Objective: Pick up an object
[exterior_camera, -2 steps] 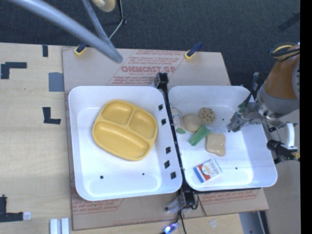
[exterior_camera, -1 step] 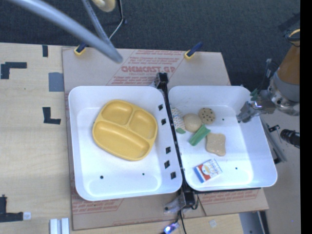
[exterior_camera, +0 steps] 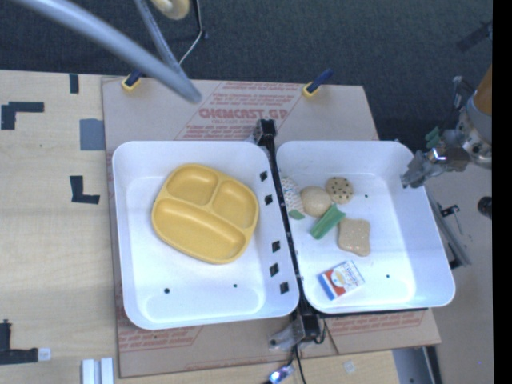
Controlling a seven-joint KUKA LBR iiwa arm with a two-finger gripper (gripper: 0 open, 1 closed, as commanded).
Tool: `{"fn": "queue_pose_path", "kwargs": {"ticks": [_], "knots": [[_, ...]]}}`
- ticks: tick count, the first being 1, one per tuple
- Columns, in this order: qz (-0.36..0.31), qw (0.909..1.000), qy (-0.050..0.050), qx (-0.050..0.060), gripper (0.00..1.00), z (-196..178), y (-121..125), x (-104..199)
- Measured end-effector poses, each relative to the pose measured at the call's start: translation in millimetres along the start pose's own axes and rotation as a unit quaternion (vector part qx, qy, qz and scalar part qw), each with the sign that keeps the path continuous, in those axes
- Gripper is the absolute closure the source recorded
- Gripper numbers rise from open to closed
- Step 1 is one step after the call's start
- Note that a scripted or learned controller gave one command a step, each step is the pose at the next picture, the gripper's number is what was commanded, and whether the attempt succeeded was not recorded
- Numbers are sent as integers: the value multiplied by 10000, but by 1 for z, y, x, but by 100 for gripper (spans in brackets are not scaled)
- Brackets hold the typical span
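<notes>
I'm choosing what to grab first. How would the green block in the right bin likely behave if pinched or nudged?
The green block looks like a solid, straight-edged bar, so probably stiff and unlikely to roll. It leans against the pale round piece and touches the tan slab, so a nudge would likely shift those too. Its narrow shape probably suits the pincer.

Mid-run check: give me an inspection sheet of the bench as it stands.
Surface: two white bins side by side on a cardboard sheet.
Job's things: right bin holds a cookie, pale round piece, green stick, tan slice, small carton.
Clutter: yellow divided plate in the left bin.
Gripper: gripper at the right bin's right rim, holding nothing.
Cables: thin black cable at top.
Surroundings: dark floor.
</notes>
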State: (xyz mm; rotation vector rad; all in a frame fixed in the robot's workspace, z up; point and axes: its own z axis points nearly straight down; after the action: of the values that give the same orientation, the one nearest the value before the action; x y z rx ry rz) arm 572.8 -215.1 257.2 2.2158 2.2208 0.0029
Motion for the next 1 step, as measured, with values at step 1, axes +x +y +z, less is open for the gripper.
{"fn": "queue_pose_path", "kwargs": {"ticks": [1], "knots": [[-14, 10000, 7, 23, 100, -3, 7, 57]]}}
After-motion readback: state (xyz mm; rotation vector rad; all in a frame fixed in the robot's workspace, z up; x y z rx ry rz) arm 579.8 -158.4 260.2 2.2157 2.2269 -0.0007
